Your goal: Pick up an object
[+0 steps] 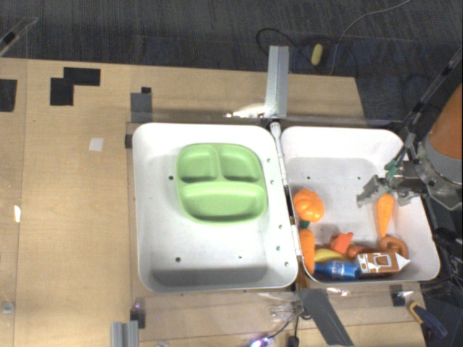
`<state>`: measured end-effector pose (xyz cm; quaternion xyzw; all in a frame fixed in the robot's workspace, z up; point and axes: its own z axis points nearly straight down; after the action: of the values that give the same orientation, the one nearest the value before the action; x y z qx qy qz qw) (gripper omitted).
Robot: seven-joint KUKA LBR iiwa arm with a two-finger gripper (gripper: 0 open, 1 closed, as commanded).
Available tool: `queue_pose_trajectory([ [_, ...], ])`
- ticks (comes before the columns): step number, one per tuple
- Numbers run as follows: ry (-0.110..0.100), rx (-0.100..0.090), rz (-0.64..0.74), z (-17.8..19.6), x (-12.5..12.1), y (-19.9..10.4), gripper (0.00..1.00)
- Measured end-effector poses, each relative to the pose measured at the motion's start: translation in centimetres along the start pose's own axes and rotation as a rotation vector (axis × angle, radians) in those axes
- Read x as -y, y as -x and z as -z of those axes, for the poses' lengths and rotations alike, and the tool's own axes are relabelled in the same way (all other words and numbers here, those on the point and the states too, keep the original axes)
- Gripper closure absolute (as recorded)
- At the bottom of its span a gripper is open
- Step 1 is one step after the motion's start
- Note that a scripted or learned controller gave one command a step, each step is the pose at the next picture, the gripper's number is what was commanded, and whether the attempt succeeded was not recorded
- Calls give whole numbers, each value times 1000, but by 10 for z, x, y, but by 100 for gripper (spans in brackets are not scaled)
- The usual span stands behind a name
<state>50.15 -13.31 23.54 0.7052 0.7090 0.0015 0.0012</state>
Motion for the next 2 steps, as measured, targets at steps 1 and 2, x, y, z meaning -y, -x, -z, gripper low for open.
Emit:
queue_pose_trajectory([
  [1,1,1,80,-35,-27,64,0],
  [2,0,1,134,-131,-15,64,0],
])
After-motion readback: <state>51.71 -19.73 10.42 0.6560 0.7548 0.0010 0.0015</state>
